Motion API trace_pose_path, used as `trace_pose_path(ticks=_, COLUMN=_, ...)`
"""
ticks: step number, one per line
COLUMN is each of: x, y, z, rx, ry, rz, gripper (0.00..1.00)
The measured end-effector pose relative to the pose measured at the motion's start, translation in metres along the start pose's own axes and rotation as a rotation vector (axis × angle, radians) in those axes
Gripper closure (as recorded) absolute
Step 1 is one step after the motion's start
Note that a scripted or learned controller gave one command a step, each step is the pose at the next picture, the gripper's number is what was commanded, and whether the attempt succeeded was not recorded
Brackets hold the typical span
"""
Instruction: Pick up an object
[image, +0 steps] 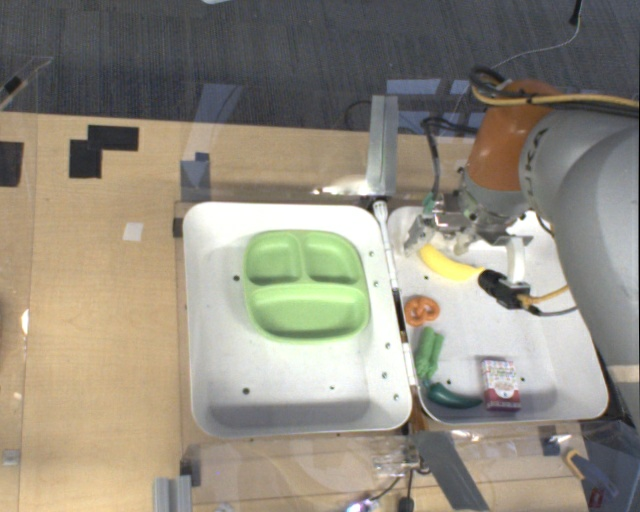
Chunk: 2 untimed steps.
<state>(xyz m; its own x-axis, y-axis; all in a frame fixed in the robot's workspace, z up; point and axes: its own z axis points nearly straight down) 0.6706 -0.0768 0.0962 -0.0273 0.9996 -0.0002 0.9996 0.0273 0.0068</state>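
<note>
Camera view: my hand (447, 228) sits low in the right bin (570, 395), just at 12 o'clock of the banana (447, 263), likely my target since it lies clear of the neighbours. Cannot tell how far the hand is open; nothing visibly held.
</note>
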Motion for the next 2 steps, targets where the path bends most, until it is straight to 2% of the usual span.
trace_pose_path(ticks=1, x=0.001, y=0.002, z=-0.012, rx=-0.006, ry=0.001, rz=-0.002, gripper=1.0)
trace_pose_path(ticks=2, x=0.055, y=-0.032, z=-0.134, rx=-0.001, ry=0.001, rz=-0.071, gripper=1.0)
